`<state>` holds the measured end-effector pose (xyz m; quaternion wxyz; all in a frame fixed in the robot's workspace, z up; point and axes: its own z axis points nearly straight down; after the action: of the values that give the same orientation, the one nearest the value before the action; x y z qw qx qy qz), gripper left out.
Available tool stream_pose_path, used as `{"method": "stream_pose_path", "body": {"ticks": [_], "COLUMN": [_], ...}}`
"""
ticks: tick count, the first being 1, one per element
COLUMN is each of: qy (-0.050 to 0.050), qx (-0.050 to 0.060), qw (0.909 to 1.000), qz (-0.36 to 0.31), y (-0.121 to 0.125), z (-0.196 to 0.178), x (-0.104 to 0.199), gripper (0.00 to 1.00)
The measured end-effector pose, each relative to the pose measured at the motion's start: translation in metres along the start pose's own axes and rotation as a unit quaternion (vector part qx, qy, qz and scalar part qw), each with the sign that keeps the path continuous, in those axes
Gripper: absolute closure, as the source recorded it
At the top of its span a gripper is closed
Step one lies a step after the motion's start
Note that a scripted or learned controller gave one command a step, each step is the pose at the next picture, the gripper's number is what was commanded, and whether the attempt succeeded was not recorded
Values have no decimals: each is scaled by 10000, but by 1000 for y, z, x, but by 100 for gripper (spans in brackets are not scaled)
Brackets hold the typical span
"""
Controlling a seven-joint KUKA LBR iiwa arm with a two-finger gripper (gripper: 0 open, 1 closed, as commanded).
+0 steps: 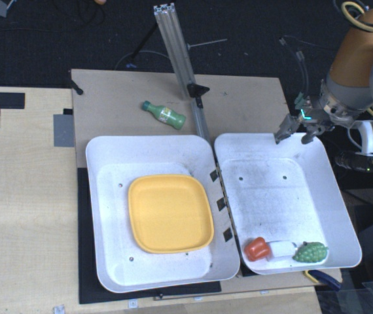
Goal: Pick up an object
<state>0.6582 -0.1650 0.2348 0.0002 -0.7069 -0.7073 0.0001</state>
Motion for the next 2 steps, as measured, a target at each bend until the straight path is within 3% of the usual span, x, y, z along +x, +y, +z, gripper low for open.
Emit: {"method": "stream_pose_path", "body": {"ticks": [1,2], "qy": [0,4], "qx": [0,23], "qw": [10000,10000], "qz": [0,1], "y": [0,-9], "z": [0,55], "x": [0,-5], "gripper": [0,0]}}
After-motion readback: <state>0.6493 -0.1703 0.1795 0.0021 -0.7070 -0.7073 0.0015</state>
